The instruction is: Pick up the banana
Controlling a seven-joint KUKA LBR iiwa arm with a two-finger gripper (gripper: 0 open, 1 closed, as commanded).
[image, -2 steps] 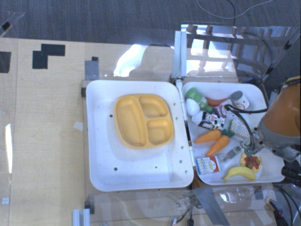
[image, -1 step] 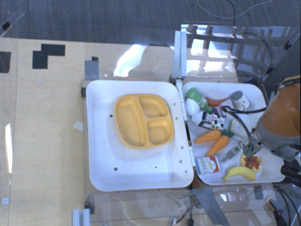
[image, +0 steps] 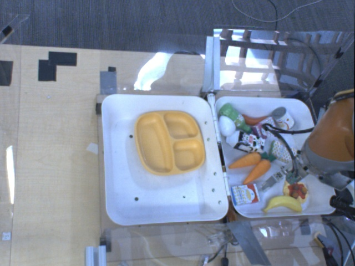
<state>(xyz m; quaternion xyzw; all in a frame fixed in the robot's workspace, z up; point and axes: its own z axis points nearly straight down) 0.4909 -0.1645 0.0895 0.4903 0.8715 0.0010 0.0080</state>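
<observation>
Bench, right bin (image: 308,111) | arm low over banana (image: 283,204) | pincer (image: 292,176) state: cannot tell

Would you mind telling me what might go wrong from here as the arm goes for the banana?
1. The banana lies near the front right of the right bin, with a small red-and-yellow item touching it; the end effector might catch that instead.
2. The banana sits close to the bin's front rim, so a low approach may hit the rim.
3. Two carrots and a small carton lie nearby and could be nudged.
</observation>
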